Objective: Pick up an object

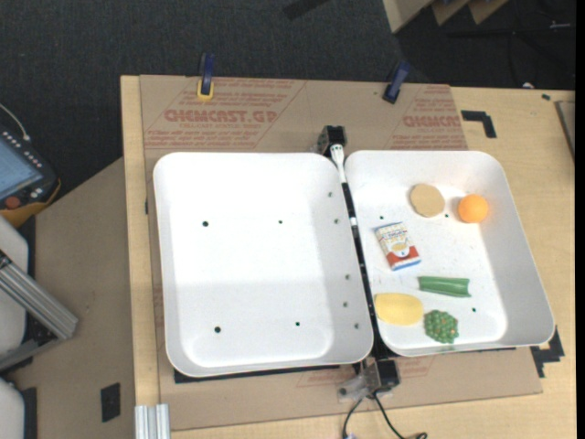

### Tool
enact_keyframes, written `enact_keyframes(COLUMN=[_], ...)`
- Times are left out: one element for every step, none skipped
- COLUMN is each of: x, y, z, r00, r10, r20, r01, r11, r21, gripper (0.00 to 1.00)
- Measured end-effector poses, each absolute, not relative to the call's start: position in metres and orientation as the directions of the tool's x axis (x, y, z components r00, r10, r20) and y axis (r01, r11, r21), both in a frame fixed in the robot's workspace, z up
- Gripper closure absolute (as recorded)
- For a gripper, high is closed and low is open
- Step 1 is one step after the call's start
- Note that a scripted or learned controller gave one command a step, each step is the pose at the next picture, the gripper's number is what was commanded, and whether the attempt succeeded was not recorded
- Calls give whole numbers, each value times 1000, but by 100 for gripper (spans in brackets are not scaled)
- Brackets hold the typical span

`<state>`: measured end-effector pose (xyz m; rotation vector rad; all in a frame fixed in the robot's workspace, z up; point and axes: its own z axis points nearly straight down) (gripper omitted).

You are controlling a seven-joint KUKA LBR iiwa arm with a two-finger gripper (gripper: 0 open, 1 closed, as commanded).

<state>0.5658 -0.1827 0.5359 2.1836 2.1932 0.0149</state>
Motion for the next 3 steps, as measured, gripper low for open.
enact_keyframes(x=[566, 567, 568], y=[-183, -183, -183], z=[547, 558, 569], r00=[-4, -5, -5], r10=[1000, 999, 999], r20=[-30, -33, -36], r01=[999, 999, 998], r11=[5, 6, 7], r21=[45, 50, 55], gripper=[100, 100, 100])
